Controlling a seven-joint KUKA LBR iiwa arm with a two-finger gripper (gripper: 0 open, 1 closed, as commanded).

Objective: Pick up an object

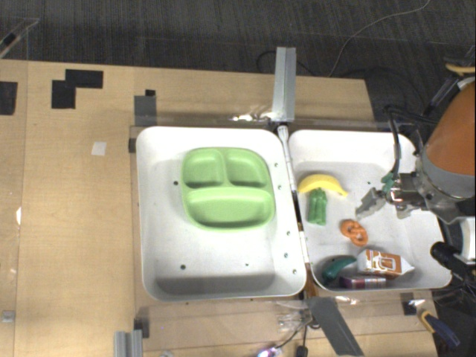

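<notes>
Above right bin (349,146), gripper (370,203) hangs w/ fingers apart, empty; recommend centring over pretzel (355,231) before descent.

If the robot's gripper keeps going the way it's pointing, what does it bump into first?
The gripper points left and a little down over the right bin. The orange pretzel lies nearest that line, so probably that first, though height is hard to judge.
</notes>
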